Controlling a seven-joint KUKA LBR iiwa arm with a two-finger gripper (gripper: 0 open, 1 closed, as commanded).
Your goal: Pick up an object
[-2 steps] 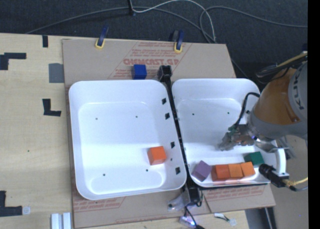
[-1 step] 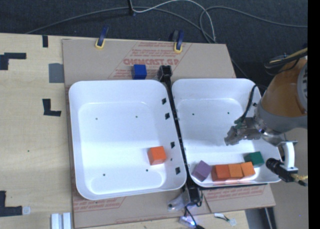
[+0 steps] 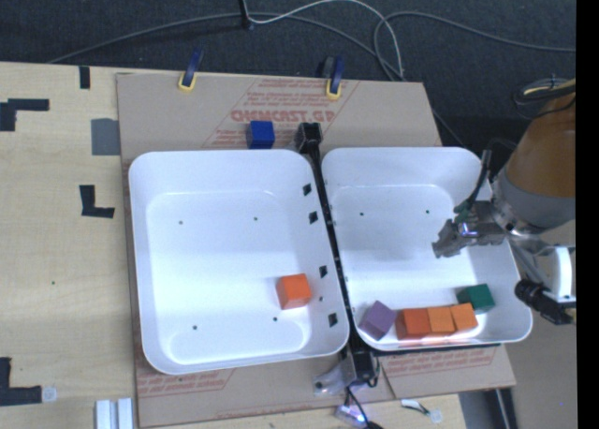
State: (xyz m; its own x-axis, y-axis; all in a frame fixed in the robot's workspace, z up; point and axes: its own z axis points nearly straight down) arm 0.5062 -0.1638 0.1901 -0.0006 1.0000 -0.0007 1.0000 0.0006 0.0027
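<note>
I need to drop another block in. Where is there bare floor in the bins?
Left bin: bare everywhere except around the orange cube. Right bin: bare across the back and middle; crowded along the front wall, with the purple block, orange blocks and green block, gripper above.

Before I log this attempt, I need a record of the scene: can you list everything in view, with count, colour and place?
Bins: 2, white, side by side on the bench; left bin, right bin.
Orange cube: 1, orange, left bin, lower right area.
Purple block: 1, purple, right bin, along the near wall.
Orange blocks: 3 as far as I can tell, orange, in a row right of the purple block.
Green block: 1, dark green, right bin, just above the row's right end.
Blue block: 1, blue, on the cardboard behind the left bin.
Cardboard sheet: 1, brown, under both bins.
Clamps: 2, blue and yellow, at the cardboard's far edge.
Cables: several, behind the bench.
Arm: 1, grey and orange, at right.
Tool: 1, over the right bin.
</note>
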